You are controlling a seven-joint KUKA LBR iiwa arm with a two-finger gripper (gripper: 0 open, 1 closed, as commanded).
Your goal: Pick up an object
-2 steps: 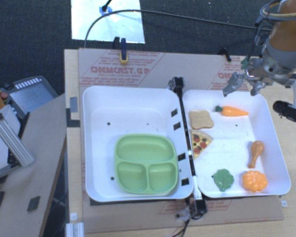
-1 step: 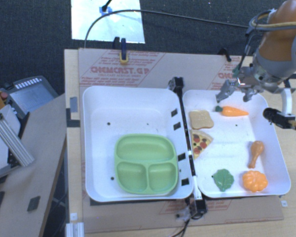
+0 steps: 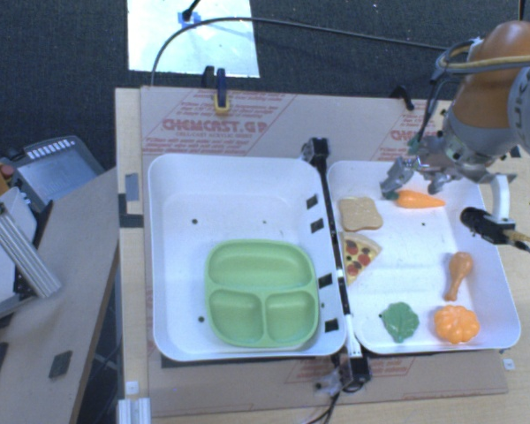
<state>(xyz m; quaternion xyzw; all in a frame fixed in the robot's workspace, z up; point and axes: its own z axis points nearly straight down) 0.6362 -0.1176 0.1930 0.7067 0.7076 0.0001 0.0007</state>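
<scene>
My gripper [image 3: 417, 182] hangs over the far end of the right bin [image 3: 503, 325], fingers spread on either side of the toy carrot's [image 3: 420, 200] blunt end; I can't tell whether they touch it, and nothing is lifted. Taking the carrot as my mark: the bread slice [image 3: 359, 212] lies just left of it, the pizza slice [image 3: 360, 255] nearer the camera, the drumstick [image 3: 458, 274], orange pumpkin [image 3: 457, 322] and broccoli [image 3: 399, 320] nearer still. A green divided plate [image 3: 262, 291] sits in the left bin [image 3: 172, 237].
</scene>
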